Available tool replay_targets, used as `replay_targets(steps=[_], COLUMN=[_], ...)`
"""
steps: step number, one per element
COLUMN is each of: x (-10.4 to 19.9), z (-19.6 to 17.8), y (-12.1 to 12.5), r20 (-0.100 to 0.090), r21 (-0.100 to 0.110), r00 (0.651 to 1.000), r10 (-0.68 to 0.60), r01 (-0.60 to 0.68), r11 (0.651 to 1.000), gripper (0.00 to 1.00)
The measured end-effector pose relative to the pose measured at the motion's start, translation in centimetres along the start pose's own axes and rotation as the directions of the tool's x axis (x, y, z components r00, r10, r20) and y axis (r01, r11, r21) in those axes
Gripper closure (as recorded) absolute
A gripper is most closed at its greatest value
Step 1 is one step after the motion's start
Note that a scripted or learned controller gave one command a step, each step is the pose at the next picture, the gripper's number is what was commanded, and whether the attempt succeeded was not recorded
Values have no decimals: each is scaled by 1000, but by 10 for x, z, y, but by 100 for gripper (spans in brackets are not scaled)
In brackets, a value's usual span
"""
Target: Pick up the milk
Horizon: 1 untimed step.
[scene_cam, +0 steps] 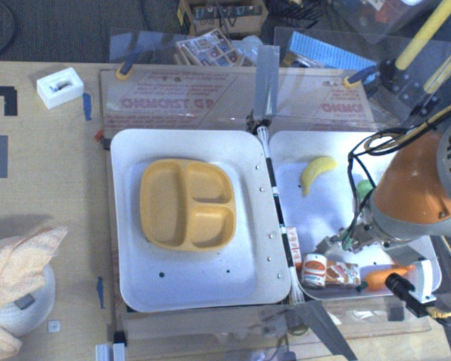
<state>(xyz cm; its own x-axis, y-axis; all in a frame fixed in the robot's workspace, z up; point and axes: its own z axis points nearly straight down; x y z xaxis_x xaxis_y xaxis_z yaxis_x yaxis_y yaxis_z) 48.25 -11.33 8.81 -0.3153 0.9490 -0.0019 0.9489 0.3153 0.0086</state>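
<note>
Checking in remotely. The gripper (338, 241) hangs just above the milk carton (329, 271), on the carton's far side, and honestly I can't tell whether it's open or closed. The big orange-banded arm (413, 190) sits right over it and the bit poking out is a grey blur.

The milk carton itself is lying on its side on the floor of its bin (327, 213), tight against the near wall. As far as I can see nothing is clamped around it, and I can't make out whether the gripper touches it. So my read is that the pick isn't done: best case we're lined up for the grab, and closing, lifting and clearing the bin are all left.

Working outward from the milk carton:
- An orange thing (376, 278) lies just beside it on the arm's side. It could be a carrot, but its end is covered so I won't swear to it.
- A green thing (363, 192) sits beyond it, mostly hidden behind the arm.
- A banana (316, 171) lies well beyond it toward the far wall, in plain sight.
- A yellow plate (188, 204) is well apart from it in the other bin (135, 277), so it's no factor here.

The label on the milk carton is too small to read. I'm going by the red-and-white box shape.
</note>
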Motion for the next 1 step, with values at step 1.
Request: replay_targets(steps=[1], x=[11], z=[0], y=[3], r20=[2], r21=[1], r00=[1000], r10=[-7], r01=[7], r11=[1000], gripper=[0])
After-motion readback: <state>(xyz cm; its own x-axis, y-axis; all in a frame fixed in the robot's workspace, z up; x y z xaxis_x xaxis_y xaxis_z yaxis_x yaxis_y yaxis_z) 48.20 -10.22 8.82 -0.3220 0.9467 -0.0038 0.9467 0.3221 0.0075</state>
